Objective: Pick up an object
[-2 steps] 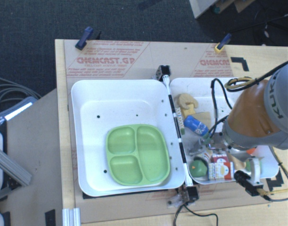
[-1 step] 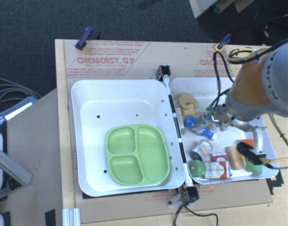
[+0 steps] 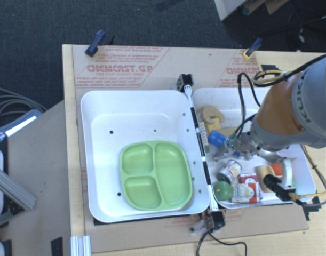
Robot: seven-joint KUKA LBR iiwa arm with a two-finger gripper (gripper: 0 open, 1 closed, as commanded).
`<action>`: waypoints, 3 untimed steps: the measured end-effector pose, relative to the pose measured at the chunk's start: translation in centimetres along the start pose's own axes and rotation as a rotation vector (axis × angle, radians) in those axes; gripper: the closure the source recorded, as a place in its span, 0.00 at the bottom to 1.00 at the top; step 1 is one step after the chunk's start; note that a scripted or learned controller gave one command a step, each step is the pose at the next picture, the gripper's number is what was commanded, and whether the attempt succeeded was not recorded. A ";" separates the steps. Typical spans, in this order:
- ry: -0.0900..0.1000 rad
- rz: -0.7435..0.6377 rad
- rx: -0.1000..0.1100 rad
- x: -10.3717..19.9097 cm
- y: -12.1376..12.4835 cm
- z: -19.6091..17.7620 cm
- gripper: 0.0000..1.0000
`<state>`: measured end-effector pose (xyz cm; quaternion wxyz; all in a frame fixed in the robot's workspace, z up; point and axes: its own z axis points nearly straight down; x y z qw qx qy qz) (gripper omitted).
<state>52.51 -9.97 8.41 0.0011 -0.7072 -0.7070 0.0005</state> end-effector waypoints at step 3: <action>0.000 -0.002 -0.004 2.1 4.2 -13.2 1.00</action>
